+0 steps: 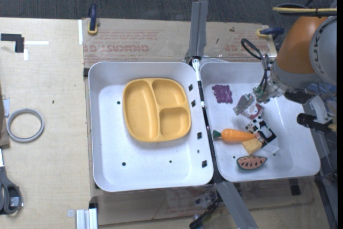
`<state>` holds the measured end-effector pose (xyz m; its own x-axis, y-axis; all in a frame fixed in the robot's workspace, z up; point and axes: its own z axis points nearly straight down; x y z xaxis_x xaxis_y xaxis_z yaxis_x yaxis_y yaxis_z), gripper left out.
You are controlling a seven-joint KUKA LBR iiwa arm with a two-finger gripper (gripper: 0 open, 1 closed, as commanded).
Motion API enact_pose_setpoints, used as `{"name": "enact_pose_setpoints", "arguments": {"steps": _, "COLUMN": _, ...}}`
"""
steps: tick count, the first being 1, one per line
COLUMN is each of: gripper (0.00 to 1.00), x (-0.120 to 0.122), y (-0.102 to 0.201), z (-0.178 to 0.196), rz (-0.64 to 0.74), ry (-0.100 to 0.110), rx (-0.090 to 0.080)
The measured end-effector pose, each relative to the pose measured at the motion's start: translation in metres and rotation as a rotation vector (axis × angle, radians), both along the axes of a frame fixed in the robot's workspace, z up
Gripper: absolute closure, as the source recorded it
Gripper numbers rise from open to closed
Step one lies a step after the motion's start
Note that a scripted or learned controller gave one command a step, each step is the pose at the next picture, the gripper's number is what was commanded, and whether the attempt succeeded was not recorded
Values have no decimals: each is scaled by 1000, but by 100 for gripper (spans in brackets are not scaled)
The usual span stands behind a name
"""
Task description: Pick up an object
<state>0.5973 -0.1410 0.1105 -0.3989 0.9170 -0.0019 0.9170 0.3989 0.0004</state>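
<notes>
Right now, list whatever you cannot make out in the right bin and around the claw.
- Claw: too small and cluttered in the camera view to tell its finger state.
- Black-and-white object: partly covered by the claw, identity unclear.
- Yellow block: partly overlapped by the orange toy carrot.
- Grey arm: cut off by the right edge.

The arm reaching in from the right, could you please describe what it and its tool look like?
The arm is bulky and rounded: grey casing with a wide orange band above the wrist. Black cables loop beside it. The tool is small, of silvery metal, on a slim dark wrist section.
</notes>
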Motion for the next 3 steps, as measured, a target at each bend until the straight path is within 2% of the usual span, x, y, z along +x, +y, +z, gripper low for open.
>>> {"name": "enact_pose_setpoints", "arguments": {"steps": 1, "gripper": 0, "x": -11, "y": 1, "z": -10, "rz": -206, "ry": -20, "rx": -1}}
{"name": "enact_pose_setpoints", "arguments": {"steps": 2, "gripper": 100, "x": -10, "y": -1, "z": 0, "rz": -205, "ry": -21, "rx": -4}}
{"name": "enact_pose_setpoints", "arguments": {"steps": 3, "gripper": 0, "x": -10, "y": -1, "z": 0, "rz": -205, "ry": -21, "rx": -4}}
